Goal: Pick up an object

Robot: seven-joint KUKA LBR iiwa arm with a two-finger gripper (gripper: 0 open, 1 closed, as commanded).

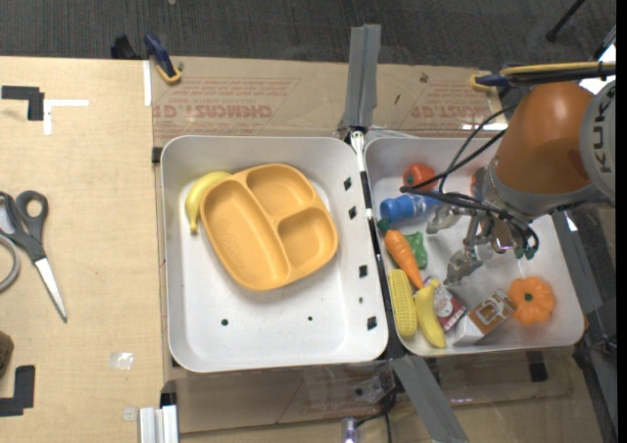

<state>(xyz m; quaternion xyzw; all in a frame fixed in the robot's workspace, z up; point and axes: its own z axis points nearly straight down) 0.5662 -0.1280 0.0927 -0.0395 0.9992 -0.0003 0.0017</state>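
Wooden bench (78, 265) under dark carpet, scissors (34, 245) lying well left of the left bin (265, 338). That bin holds an orange divided plate (266, 223) with a banana (199, 196) tucked against its left edge. In the right bin (568, 333): carrot (404, 257), corn (401, 302), blue bottle (404, 207), small pumpkin (532, 299). The gripper (468, 260) hangs just left of the pumpkin; whether it's open or closed, can't tell.
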